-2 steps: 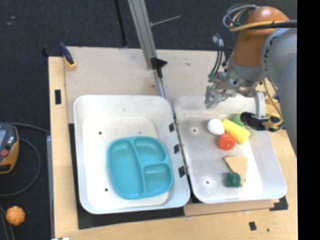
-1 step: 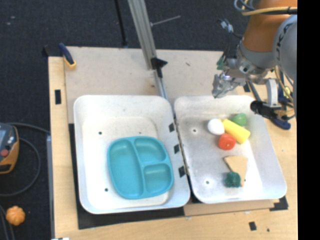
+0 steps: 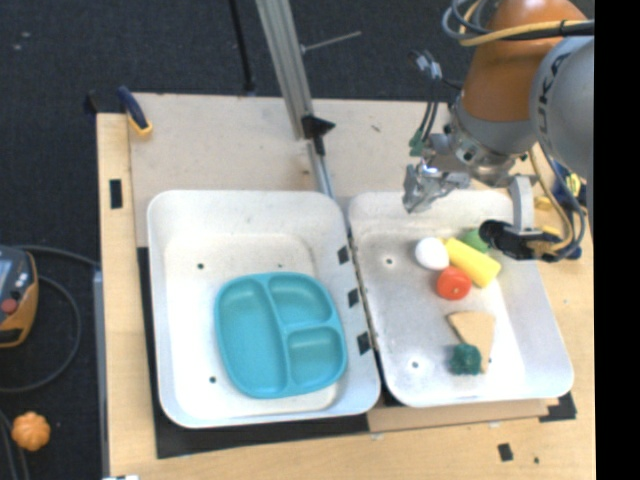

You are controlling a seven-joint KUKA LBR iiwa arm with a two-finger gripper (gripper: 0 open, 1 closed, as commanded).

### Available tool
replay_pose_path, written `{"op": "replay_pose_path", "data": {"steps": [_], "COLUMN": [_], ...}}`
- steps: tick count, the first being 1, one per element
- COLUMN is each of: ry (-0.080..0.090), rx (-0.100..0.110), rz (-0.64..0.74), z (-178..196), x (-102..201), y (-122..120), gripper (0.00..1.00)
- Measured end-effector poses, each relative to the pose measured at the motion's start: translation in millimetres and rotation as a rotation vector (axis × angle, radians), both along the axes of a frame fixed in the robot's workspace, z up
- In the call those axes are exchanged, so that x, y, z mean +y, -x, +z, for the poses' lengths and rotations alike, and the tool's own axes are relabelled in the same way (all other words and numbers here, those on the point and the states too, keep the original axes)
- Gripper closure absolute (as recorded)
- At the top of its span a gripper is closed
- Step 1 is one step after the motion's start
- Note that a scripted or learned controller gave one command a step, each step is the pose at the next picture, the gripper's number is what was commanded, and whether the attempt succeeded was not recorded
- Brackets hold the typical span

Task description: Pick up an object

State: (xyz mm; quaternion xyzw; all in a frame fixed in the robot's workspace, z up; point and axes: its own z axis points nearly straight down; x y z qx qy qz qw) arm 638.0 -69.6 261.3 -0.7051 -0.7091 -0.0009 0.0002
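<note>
The bench [image 3: 230,143] carries two white bins. The left bin [image 3: 180,228] holds a teal divided plate [image 3: 280,333]. The right bin [image 3: 400,298] holds every candidate for pickup, clustered toward its right half: a yellow piece [image 3: 472,260], a tan wedge [image 3: 472,328], a white ball [image 3: 432,253], a red ball [image 3: 453,284] and a small green piece [image 3: 465,359].

My gripper [image 3: 422,190] hangs over the far rim of the right bin, above and just behind the white ball. Nothing sits between the fingers. I cannot tell from this view whether they are spread or closed.

Failure risks, as I judge them:
- The white ball, yellow piece and red ball lie touching or nearly so. A descent onto one is likely to nudge its neighbours.
- Both balls can roll away under one-sided finger contact.
- The tan wedge lies flat, which offers little to pinch.
- The far bin wall is directly below me. A straight drop risks striking the rim.

Clearance: the left half of the right bin floor is bare and gives open room. The green piece stands near the front wall, touching the wedge's corner.
</note>
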Motion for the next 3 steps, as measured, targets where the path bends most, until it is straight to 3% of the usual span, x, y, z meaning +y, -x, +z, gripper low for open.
{"op": "replay_pose_path", "data": {"steps": [3], "ry": [-0.001], "rx": [0.001], "rz": [0.003], "z": [-1], "x": [142], "y": [86], "gripper": [1.0]}}
